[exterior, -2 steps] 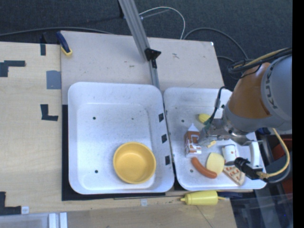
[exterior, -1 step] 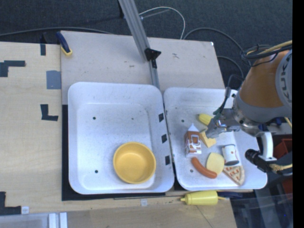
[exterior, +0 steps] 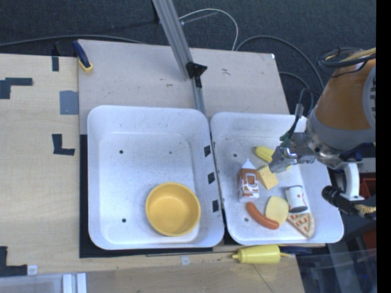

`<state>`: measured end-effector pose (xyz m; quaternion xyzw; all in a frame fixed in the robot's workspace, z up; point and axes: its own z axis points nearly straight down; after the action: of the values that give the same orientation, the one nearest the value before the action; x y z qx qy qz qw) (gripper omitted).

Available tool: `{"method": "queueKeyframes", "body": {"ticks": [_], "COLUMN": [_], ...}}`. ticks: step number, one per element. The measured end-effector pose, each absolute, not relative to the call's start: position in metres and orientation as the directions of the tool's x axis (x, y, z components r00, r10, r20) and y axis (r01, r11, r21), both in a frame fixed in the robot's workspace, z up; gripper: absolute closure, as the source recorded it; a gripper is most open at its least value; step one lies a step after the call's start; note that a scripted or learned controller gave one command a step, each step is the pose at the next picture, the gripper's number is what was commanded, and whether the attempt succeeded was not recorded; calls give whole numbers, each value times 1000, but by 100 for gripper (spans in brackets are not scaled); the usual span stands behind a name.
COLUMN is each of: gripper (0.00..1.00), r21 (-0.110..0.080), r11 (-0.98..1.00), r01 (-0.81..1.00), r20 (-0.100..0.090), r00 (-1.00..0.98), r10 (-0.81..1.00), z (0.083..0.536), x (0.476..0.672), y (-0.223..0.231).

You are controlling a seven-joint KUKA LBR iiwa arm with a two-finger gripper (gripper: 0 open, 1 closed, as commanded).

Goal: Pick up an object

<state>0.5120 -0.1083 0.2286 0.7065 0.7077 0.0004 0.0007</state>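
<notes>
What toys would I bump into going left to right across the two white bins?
Yellow bowl → small milk carton → yellow cheese wedge → little can. The sausage, round yellow piece and pizza slice overlap these in the order, so they are left out.

One fixed camera looks down at a slant from above the bench [exterior: 244, 72], taking in both white bins [exterior: 98, 163].

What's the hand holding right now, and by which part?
Cannot be told. The hand sits low in the right bin, just above the cheese wedge and beside the banana, but nothing is visibly between its tips.
</notes>
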Motion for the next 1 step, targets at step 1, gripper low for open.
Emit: {"method": "queueKeyframes", "body": {"ticks": [1], "gripper": [100], "r21": [-1], "r11": [7], "r01": [1000], "r20": [2], "r00": [-7], "r10": [1000], "z": [237], "x": [520], "y": [-59]}}
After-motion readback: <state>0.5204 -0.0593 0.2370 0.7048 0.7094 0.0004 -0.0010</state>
